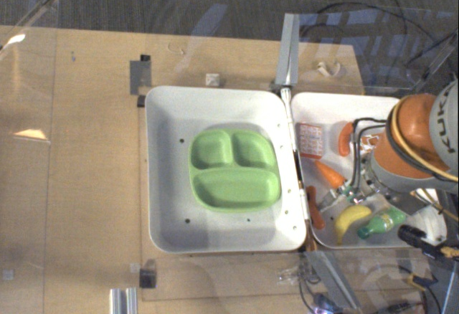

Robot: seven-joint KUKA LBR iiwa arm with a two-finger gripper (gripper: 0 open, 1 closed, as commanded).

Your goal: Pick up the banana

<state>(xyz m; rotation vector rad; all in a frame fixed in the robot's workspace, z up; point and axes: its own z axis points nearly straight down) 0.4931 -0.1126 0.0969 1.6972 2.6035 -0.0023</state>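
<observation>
The bench (79, 162) presents as light wood with a matt finish. Both bins (165, 162) appear as smooth white plastic. The green divided tray (234, 169) looks like smooth, slightly glossy plastic. The banana (351, 220) has a smooth yellow plastic-like skin.

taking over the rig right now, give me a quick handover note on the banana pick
Pincer: low in the right bin, just above the banana; whether it is open or shut cannot be told from this view.
Banana: lies in the right bin's near part, beside a green bottle, with a carrot just beyond.
Left bin: holds a green divided plate.
Done: the arm is over the banana.
Left: grasp and lift; the banana is not seen between the fingers.
</observation>
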